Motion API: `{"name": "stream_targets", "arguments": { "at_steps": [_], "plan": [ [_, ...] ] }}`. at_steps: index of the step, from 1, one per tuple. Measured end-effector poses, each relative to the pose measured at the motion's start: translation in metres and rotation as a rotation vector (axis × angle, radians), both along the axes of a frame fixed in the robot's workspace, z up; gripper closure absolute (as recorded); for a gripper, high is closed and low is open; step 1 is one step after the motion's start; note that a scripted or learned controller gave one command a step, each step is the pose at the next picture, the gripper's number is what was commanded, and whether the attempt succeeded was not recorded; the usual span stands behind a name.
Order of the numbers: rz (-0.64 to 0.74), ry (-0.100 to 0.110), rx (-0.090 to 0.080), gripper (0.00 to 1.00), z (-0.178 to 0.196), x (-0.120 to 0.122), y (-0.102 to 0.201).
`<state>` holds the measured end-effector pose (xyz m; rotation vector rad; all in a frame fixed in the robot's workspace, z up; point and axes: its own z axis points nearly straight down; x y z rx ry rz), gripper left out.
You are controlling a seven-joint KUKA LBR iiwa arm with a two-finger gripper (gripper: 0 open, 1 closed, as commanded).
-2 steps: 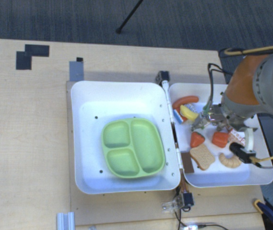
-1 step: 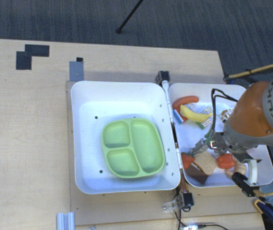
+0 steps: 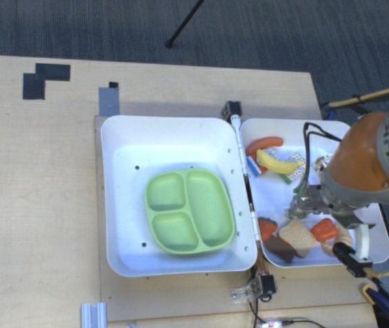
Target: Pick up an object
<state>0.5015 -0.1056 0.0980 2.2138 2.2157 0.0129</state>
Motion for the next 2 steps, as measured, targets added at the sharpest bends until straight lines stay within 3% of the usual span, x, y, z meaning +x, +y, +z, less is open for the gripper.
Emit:
{"name": "stream_targets", "arguments": {
  "at_steps": [1, 2],
  "plan": [
    [0.001, 0.000, 0.000, 0.00, 0.000, 0.000, 0.000],
    [0.002, -0.002, 0.001, 1.00, 0.010, 0.001, 0.001]
  ]
}}
